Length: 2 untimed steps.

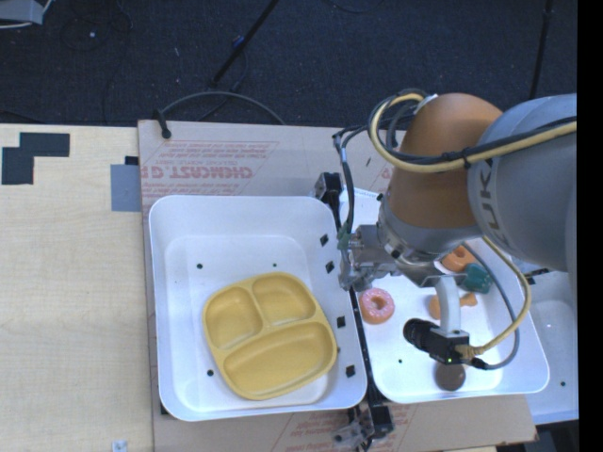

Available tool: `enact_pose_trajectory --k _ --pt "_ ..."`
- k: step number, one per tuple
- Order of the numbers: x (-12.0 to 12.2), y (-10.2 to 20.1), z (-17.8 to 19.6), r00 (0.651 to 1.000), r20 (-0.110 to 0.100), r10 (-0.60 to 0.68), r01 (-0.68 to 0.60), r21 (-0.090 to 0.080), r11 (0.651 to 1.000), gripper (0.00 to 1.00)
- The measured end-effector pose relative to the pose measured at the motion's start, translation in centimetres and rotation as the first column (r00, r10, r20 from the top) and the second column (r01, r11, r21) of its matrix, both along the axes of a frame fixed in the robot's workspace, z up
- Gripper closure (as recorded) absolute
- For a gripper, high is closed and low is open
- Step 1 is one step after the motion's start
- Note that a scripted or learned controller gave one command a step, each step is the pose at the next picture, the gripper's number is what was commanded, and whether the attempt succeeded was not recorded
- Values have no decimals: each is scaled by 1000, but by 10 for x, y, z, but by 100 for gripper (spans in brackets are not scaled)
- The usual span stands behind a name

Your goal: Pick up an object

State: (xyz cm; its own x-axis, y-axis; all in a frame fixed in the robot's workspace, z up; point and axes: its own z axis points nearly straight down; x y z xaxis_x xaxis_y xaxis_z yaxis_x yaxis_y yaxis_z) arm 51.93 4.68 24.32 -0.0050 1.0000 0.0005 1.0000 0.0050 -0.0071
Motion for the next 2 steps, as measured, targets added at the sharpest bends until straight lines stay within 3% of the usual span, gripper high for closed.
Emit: enact_pose_trajectory --k 1,2 --pt "-4 50 -17 1000 -3 0 0 0 1000 100" --pt "-3 48 -16 1000 -1 -3 3 -2 1000 0"
